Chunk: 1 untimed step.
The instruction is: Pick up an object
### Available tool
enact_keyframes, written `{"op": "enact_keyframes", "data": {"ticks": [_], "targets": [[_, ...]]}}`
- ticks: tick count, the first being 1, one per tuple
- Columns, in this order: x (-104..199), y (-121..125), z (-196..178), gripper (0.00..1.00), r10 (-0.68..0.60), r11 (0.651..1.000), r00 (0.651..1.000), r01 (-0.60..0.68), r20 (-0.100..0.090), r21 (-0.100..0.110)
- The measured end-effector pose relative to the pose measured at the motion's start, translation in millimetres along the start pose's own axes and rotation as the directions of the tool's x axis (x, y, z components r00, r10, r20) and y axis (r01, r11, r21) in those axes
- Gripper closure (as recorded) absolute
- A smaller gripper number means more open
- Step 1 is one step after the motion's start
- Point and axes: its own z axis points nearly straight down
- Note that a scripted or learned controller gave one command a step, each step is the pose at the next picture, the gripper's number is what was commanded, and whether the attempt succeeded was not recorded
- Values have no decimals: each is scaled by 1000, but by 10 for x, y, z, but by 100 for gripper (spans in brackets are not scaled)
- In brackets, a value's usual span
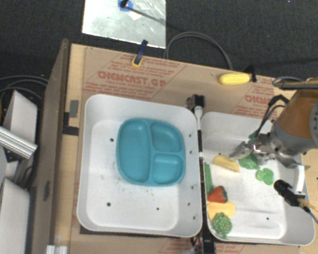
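My gripper is low in the right bin, near its back middle. Just below it lies a green leafy piece, touching or nearly touching the gripper. A pale yellow wedge lies to its left. A second green piece sits slightly to the right. Toward the front left of the same bin are a red and green toy fruit, a yellow piece and a green knobbly piece. A thin green stick lies along the bin's left wall.
The left bin holds a teal divided plate. A yellow object lies on the cardboard behind the bins. The arm comes in over the right bin's back right corner.
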Motion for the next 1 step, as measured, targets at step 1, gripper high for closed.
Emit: {"op": "enact_keyframes", "data": {"ticks": [1], "targets": [[-8,31,-153,100,-2,1000,1000,2,2,-8]]}}
